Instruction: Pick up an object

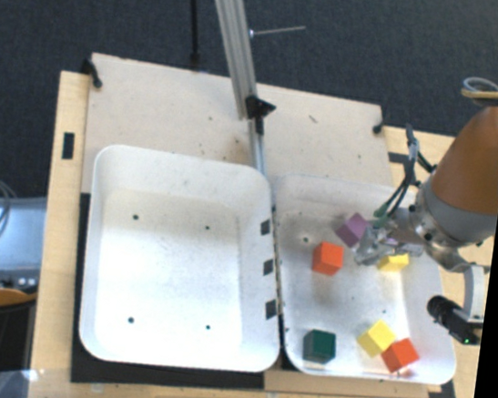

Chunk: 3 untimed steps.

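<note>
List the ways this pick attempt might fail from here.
1. The gripper sits low between the purple block and a yellow block, so it may nudge one aside rather than grasp it.
2. The orange block lies close by and could get bumped.
3. The yellow block is near the right bin's wall, which may crowd the fingers.

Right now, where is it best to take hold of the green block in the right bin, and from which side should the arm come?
Probably straight down from above, closing on two opposite flat side faces of the green block. It sits flat near the front rim of the right bin, close to the wall shared with the left bin; its right side is free, the yellow block standing apart.
</note>
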Tool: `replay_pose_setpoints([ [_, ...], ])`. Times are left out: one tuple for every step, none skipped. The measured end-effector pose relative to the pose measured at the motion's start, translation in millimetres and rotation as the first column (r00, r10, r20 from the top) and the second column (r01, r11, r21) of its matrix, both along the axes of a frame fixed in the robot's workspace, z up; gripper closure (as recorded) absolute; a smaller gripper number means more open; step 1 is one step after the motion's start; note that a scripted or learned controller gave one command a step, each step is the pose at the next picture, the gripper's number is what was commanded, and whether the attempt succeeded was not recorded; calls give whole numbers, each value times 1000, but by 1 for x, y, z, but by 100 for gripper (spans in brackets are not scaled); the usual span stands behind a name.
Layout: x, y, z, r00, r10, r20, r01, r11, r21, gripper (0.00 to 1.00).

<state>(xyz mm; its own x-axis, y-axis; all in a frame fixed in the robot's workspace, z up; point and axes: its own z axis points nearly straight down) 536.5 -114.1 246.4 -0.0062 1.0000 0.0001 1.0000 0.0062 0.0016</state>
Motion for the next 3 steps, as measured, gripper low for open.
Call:
replay_pose_setpoints([
  [2, 52, -10, 1000, 0, -1, 0, 1000, 1, 100],
  [9, 114, -5, 1000, 3, 0, -3, 1000, 2, 100],
  [16, 169, 4, 1000, 3, 0, -3, 1000, 2, 100],
])
